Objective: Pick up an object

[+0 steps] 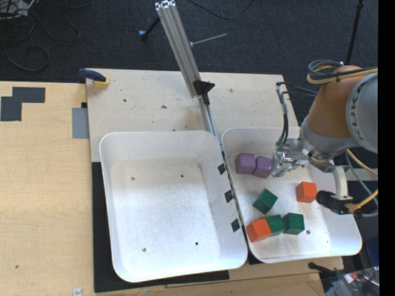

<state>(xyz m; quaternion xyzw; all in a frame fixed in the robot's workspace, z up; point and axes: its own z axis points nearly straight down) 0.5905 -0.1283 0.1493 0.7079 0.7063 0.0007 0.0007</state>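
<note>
Your jaws (279,164) sit right against the small purple cube (263,166) in the right white bin (345,242). Can't tell their opening or any grip.

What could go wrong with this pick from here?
The hand sits right beside two purple blocks that touch each other, so it may push them apart or catch both instead of one. They also lie near the right bin's back wall, so a nudge could wedge one against it.
</note>
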